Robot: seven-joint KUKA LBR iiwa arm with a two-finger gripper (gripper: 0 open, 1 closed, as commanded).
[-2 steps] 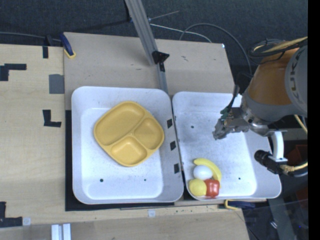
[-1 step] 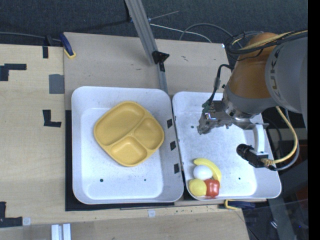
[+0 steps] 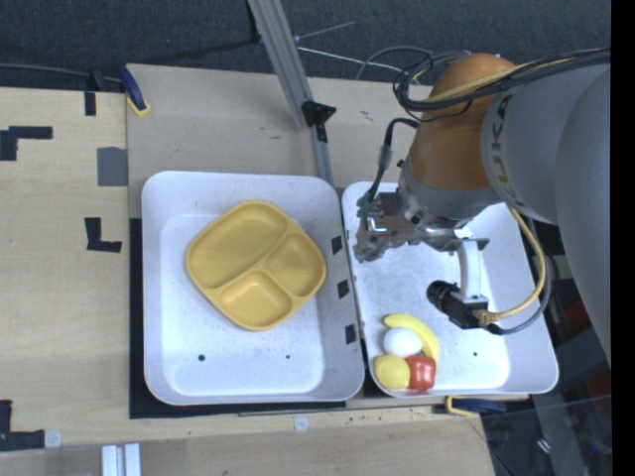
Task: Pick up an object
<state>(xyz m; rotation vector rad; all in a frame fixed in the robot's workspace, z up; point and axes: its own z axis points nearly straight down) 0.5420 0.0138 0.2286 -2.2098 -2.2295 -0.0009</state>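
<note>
Banana (image 3: 418, 331) arcing lower-right, perhaps against white ball (image 3: 401, 342)

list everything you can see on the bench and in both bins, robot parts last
shallow white plastic bins: 2, white, side by side on the bench
yellow three-compartment plastic plate: 1, yellow, middle of the left bin
small cluster of toy food pieces: 1 group, yellow, white and red, near front edge of the right bin
light wooden bench: 1, tan with dark tape marks, under the bins
slanted metal pole: 1, grey, behind the bins
robot arm: 1, grey with orange band, over the right bin
pincer: 1, metallic, above the right bin's left side
</note>
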